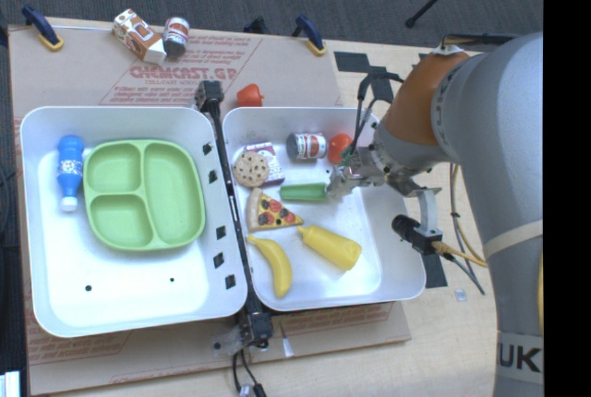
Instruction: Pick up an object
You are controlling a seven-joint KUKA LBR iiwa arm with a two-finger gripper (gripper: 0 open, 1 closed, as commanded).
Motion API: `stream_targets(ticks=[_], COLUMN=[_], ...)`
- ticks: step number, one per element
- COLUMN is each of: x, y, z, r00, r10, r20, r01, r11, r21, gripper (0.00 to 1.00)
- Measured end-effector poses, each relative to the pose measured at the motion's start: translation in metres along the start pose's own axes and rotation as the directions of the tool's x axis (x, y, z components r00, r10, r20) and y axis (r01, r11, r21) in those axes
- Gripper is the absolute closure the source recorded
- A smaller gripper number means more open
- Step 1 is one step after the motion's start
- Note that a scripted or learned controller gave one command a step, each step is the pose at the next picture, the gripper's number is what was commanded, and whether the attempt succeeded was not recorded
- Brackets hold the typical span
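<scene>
Reaching into the right white bin (pixel 399 280), the gripper (pixel 340 180) sits at the right end of a green cylindrical toy (pixel 303 193).

That green toy lies flat in the bin's middle, and I cannot tell whether the jaws are closed on it or merely beside it. Just above it rest a small silver-and-red can (pixel 307 146) and a round red toy (pixel 339 146). To its left are a round brown cookie (pixel 250 169) and a pizza-slice toy (pixel 271 213); below lie a yellow banana (pixel 273 264) and a yellow squeeze bottle (pixel 331 246). The left white bin (pixel 55 294) holds a green divided plate (pixel 145 194) and a blue bottle (pixel 70 170). Both bins sit on the desk (pixel 277 54).
</scene>
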State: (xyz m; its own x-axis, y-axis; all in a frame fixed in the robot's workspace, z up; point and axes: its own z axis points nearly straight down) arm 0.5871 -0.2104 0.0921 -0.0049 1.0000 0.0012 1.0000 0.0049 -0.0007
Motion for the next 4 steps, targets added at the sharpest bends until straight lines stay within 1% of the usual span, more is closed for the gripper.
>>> stream_targets(ticks=[1,2,3,4], x=[0.0,0.0,0.0,0.0], y=[-0.039,0.047,0.048,0.048], z=[0.001,0.001,0.0,-0.01], r00=[1.0,1.0,1.0,1.0], r10=[-0.002,0.0,-0.001,-0.007], r20=[0.001,0.0,0.0,0.001], r01=[0.002,0.0,0.001,0.007], r11=[1.0,1.0,1.0,1.0], r21=[0.003,0.004,0.002,0.003], gripper=[1.0,1.0,0.0,1.0])
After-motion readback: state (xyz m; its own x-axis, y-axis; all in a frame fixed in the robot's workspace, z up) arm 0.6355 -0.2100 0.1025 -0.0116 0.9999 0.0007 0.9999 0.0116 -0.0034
